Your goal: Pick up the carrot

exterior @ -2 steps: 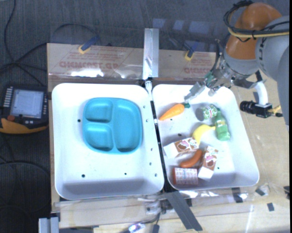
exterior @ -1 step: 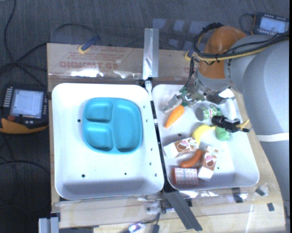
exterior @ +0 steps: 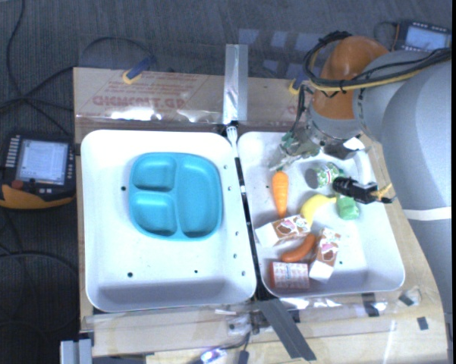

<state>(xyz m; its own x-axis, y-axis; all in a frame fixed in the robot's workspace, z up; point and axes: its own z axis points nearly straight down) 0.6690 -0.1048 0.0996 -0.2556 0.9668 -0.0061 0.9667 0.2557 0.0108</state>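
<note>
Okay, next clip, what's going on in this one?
A grey robot arm reaches in from the right with its gripper over the far end of the right bin. The carrot it is meant to pick up lies just below the gripper on the bin floor, not lifted, beside a lemon and other toy food. The left bin holds a blue divided tray.

A blue sectioned tray [exterior: 174, 194] lies in the middle of the left bin [exterior: 106, 279]. In the right bin [exterior: 379, 264], a yellow lemon [exterior: 317, 205] sits beside a green piece [exterior: 348, 208]; nearer the front edge lie a sausage [exterior: 300, 248] and small printed boxes [exterior: 290, 274]. A handheld pendant [exterior: 34, 169] rests on the floor past the worktop's left edge.
</note>
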